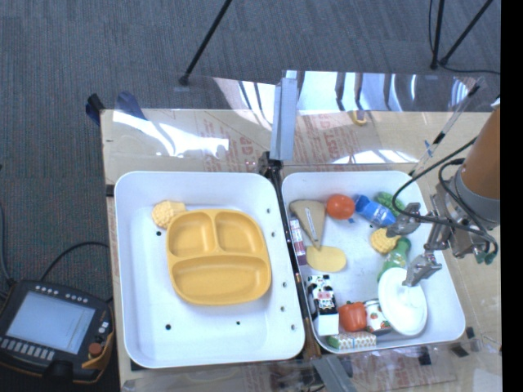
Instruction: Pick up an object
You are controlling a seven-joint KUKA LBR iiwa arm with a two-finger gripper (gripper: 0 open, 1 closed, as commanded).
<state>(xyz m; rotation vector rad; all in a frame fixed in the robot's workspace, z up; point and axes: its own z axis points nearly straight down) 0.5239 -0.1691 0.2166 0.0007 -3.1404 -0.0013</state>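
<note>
Jaws [418, 250] over right bin [359, 182] — grip unclear — arm [490, 166] cropped.

arm [490, 166]: enters from the right, orange band above grey wrist | gripper [413, 251]: hangs low, pointing left-down | fingers [423, 268]: spread apart, nothing between them

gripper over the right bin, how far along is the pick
Done: the gripper has reached the right bin, sitting by the white plate and the green bottle. In hand: nothing visibly between its fingers. Left: the grasp and the lift; the tomato, blue item and other objects lie loose on the bin floor.
</note>
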